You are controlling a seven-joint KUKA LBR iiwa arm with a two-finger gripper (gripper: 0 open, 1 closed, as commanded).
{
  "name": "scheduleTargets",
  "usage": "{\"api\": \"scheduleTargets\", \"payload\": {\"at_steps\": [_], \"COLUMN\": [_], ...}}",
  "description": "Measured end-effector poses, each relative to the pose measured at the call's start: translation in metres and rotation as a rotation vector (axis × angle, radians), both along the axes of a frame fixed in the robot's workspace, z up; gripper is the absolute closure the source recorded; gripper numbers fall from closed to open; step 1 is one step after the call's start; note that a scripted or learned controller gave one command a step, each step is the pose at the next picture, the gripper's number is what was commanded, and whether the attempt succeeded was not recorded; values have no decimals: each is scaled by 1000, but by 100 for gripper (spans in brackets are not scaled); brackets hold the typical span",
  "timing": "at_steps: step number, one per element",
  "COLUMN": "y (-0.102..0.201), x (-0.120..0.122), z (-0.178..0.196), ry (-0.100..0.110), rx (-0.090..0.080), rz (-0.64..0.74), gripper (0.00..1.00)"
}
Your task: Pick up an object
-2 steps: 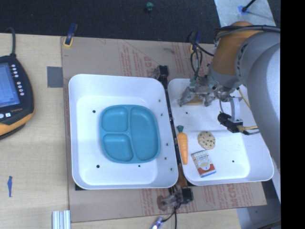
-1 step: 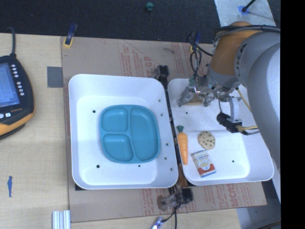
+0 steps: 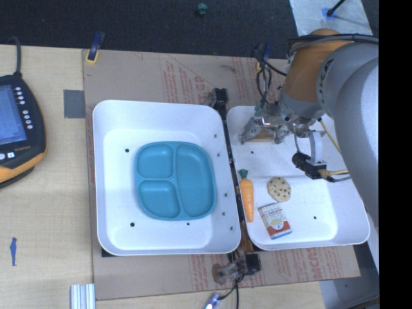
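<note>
Arm (image 3: 335,89) over rt bin (image 3: 347,234) (carrot (image 3: 247,199), cookie (image 3: 279,188) inside).

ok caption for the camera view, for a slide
Arm's tool over the right bin's far end; carrot, cookie, small carton lie nearer; blue divided plate in left bin.

One fixed camera looks down at a slant on both white bins (image 3: 103,172).

Carrot (image 3: 246,199), cookie (image 3: 279,188) and small carton (image 3: 274,220) lie in the right bin (image 3: 335,227).
</note>
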State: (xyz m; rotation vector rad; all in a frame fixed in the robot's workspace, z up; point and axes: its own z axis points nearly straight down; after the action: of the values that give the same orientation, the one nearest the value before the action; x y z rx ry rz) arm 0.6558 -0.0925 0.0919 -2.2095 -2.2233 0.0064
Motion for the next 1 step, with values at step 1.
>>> {"api": "scheduleTargets", "payload": {"at_steps": [1], "y": [-1], "x": [0], "z": [0], "ry": [0], "rx": [0], "rz": [0], "gripper": [0]}}
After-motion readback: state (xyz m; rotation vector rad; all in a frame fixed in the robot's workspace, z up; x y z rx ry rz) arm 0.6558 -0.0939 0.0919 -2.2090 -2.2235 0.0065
